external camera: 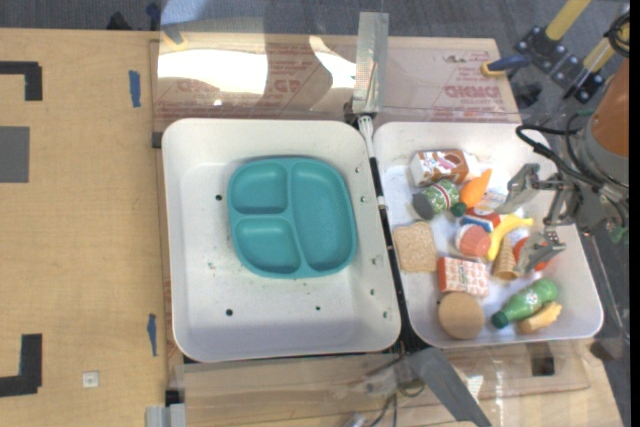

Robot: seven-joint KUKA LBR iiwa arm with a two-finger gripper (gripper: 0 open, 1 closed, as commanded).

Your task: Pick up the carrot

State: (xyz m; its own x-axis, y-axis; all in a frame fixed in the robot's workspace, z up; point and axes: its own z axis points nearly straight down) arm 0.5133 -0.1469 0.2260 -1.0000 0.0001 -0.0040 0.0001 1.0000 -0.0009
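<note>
The carrot point(478, 187) is a small orange cone lying in the right bin point(590, 315), among other toy foods in its upper middle. It rests beside a dark green piece point(438, 201) and just below a wrapped packet point(440, 165). My gripper point(534, 215) hangs low over the right side of this bin, to the right of the carrot. Its two metal fingers point(521, 181) stand apart, one toward the back and one toward the front. Nothing is held between them. A yellow banana point(510, 227) lies just left of the gap.
The right bin also holds a cracker point(414, 247), a bun point(460, 314), a green bottle point(524, 303), a red-and-white carton point(464, 275) and a cone point(505, 261). The left bin point(190, 245) holds a teal divided plate point(292, 215). The arm's cables and orange band point(612, 120) crowd the right edge.
</note>
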